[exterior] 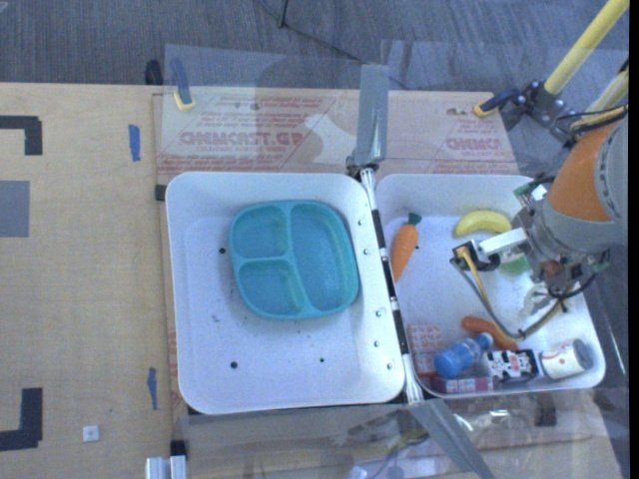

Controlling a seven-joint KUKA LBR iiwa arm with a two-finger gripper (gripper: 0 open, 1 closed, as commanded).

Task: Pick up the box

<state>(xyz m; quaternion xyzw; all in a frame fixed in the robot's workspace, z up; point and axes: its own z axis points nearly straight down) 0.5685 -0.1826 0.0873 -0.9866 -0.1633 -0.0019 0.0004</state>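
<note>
A small box [514, 365] with black-and-white print lies near the front edge of the right bin [439, 277], between a blue bottle [461, 355] and a white cup [565, 358]. My gripper [547, 289] hangs over the right side of that bin, below the orange wrist band. It is behind the box and apart from it, with nothing seen in its grasp. Cables and the wrist hide its tips.
The right bin also holds a carrot [402, 247], a banana [482, 223], a green item [515, 261], an orange sausage-like piece [487, 329] and a reddish packet [429, 342] under the bottle. A teal divided plate [295, 259] lies in the left bin [200, 347].
</note>
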